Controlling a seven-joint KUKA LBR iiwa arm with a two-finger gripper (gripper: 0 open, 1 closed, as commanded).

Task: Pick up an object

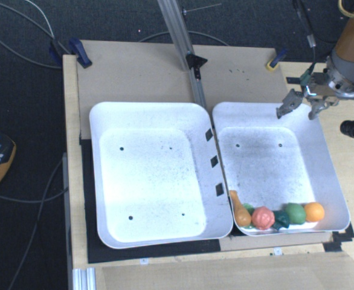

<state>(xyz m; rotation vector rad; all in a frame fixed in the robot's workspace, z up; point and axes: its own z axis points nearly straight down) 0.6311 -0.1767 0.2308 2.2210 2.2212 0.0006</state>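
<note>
Spanning most of the view, the counter (141, 71) carries two shallow white bins side by side: the left bin (150, 171) and the right bin (273, 162), whose near edge gathers all the candidates. The arm (349, 47) reaches in from the right with its gripper (301, 106) hovering over the right bin's far right corner, fingers (286, 107) spread apart with nothing between them, well apart from the objects. Along the near wall lie an orange ball (314, 211), a green ball (295, 212), a pink ball (262, 217), a small dark teal piece (281, 221) and an orange, carrot-shaped piece (240, 209). Because these crowd together against the wall, the orange ball at the right end looks the easiest pick, being free on one side. A good approach, I judge, would descend straight down with the fingers straddling it across the free direction, keeping clear of the rim and the green neighbour.
</note>
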